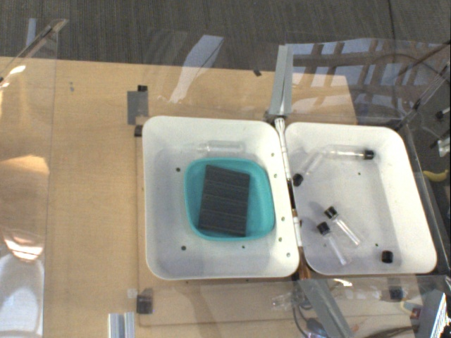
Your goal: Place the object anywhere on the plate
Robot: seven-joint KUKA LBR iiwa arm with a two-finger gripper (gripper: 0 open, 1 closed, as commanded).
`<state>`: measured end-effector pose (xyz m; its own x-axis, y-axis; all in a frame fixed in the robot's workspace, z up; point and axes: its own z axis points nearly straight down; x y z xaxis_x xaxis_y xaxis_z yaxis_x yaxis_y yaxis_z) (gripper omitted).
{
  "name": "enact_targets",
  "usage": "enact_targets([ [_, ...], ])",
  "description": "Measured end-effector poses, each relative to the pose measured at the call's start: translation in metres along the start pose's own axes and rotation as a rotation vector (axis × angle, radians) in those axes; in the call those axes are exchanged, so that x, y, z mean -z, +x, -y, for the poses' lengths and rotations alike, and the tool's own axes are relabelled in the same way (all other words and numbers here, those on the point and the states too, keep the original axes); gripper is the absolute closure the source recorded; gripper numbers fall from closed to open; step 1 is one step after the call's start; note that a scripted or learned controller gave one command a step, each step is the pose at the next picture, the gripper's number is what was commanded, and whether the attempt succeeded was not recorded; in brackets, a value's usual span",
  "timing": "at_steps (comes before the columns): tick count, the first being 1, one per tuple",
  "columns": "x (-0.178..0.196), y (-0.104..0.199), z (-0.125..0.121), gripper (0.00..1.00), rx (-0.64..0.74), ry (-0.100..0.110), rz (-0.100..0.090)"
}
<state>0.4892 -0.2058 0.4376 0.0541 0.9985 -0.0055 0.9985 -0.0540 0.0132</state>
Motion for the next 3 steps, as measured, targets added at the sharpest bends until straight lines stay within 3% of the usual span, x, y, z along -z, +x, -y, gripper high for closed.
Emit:
enact_targets([
  [3,-0.0012,0.0120,0.0009,0.00,-0.373,0.005,-0.001],
])
